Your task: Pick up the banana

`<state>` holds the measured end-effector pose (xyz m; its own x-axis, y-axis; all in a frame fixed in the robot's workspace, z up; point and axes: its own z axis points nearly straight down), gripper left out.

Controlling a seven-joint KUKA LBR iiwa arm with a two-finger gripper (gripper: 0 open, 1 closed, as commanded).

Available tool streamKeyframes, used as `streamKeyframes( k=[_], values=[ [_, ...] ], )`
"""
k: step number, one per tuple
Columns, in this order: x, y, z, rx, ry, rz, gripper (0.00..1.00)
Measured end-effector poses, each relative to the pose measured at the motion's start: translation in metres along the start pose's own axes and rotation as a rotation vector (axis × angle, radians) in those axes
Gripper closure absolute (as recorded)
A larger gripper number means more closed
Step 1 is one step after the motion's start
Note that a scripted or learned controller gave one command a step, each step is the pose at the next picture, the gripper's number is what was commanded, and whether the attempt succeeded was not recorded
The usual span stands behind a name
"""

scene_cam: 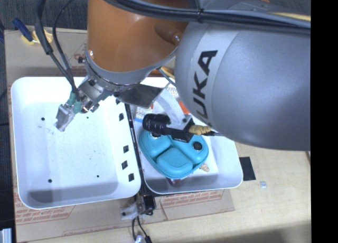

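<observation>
The left bin (26, 131) is white with black dots, the right bin (228, 176) white. The object (177, 158) at lower centre is turquoise. The arm (253, 83) is grey, banded orange; the gripper (66, 112) silvery with green.

Blue object (175, 158) in right bin (228, 179)
</observation>
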<state>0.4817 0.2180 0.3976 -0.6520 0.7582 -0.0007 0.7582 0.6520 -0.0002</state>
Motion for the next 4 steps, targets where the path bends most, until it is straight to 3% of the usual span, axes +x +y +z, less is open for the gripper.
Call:
streamKeyframes(
  k=[1,2,3,4],
  values=[
    [-0.004,-0.011,-0.13,-0.003,-0.001,-0.251,0.0],
    [0.003,-0.005,-0.031,0.003,0.0,-0.041,0.0],
    [-0.053,-0.052,-0.095,-0.001,-0.001,-0.122,0.0],
    [-0.012,-0.018,-0.024,0.003,0.0,0.044,0.0]
  ],
)
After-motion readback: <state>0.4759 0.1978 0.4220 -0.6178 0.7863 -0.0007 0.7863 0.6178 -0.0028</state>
